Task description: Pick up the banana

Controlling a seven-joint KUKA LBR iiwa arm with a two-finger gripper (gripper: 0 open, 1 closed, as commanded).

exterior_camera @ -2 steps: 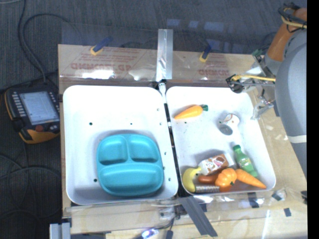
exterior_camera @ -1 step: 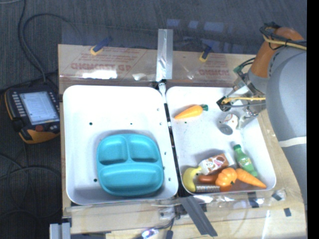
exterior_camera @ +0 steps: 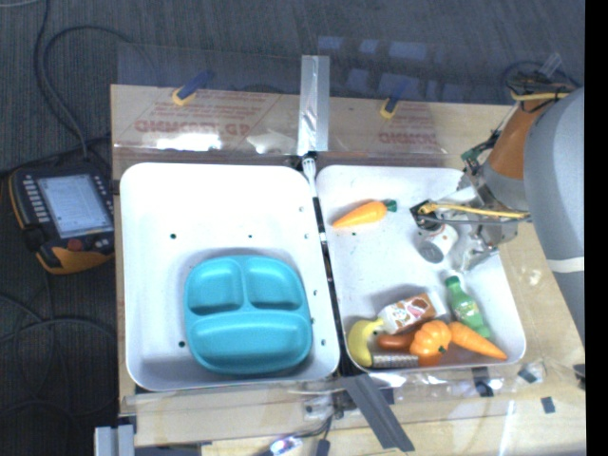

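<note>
Smooth glossy white plastic bins (exterior_camera: 218,183), a matt blue plastic tray (exterior_camera: 249,313), bare wooden bench (exterior_camera: 133,122).

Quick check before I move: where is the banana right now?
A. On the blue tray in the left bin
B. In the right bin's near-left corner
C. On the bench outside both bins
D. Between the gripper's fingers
B: the banana lies in the right bin's near-left corner, beside the bottle, apart from the gripper.

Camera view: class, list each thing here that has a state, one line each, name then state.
Banana: lying in the right bin's near left corner, partly under the bottle, ungripped.
Bottle: on its side.
Green bottle: lying flat.
Carrot: lying alone near the far wall.
Blue tray: upright in the left bin.
Gripper: above the right bin, holding nothing visible.
</note>
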